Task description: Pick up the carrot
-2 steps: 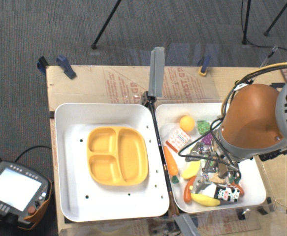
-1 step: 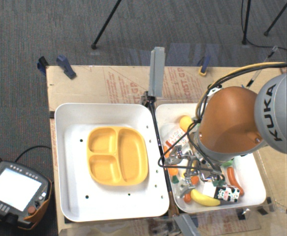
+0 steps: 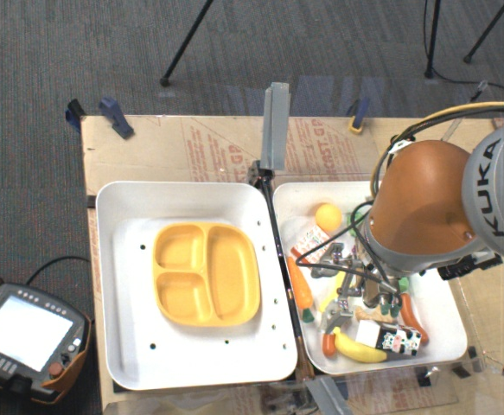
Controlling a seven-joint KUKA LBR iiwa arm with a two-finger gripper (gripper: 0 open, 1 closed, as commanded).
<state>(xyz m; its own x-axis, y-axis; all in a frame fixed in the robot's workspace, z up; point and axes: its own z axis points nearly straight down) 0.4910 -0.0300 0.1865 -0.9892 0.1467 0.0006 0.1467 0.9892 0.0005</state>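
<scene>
While the carrot (image 3: 301, 285) lay along the right bin's (image 3: 456, 318) left wall, the gripper (image 3: 348, 299) hovered right of it, finger state unclear

floor: dark grey carpet (image 3: 79, 41) | tripod legs (image 3: 191, 33) standing on it | bench top: brown cardboard (image 3: 200, 145)

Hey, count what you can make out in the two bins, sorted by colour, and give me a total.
Yellow: 3, the divided plate, lemon and banana
Orange: 1, the carrot
Black and white: 1, the small carton
Total: 5; the arm hides other items.
</scene>
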